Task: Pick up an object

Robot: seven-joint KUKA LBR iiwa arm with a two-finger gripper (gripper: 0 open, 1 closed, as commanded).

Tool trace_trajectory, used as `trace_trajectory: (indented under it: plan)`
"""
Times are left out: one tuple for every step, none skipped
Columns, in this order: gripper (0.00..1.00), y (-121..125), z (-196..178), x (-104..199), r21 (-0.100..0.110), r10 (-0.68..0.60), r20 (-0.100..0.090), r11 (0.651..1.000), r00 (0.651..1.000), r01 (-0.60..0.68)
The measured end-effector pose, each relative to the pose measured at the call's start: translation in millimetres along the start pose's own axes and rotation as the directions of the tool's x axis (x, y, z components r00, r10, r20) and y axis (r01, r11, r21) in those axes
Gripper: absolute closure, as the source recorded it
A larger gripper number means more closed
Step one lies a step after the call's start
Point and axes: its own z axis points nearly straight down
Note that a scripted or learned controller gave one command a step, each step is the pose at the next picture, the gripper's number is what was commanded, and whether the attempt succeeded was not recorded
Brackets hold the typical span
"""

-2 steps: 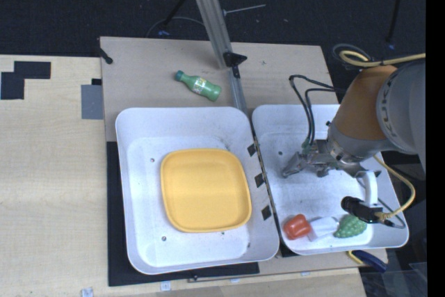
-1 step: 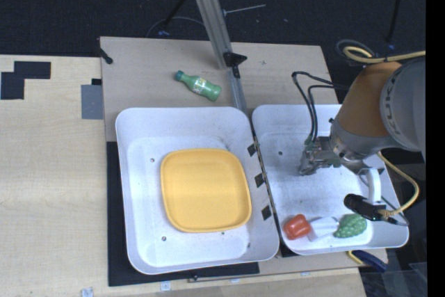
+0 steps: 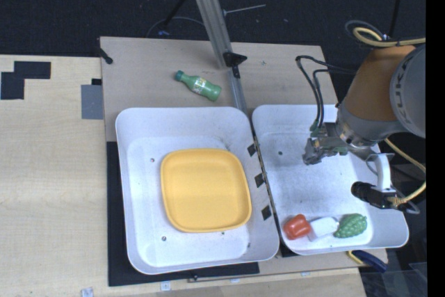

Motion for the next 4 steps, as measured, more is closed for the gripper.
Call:
trace_trajectory:
  plan:
    - [1.0, -3.2, -52.4, -10.0, 0.0, 0.001, 0.0, 1.0, 1.0, -0.001]
    - [1.0, -1.0, -114.8, -8.5, -0.001, 0.001, 0.0, 1.0, 1.0, -0.001]
    - [1.0, -9.7, -112.5, 32.2, 0.004, -0.002, -0.001, 1.0, 1.0, 0.002]
    - [1.0, -11.7, -100.9, 82.3, 0.005, -0.002, -0.001, 1.0, 1.0, 0.002]
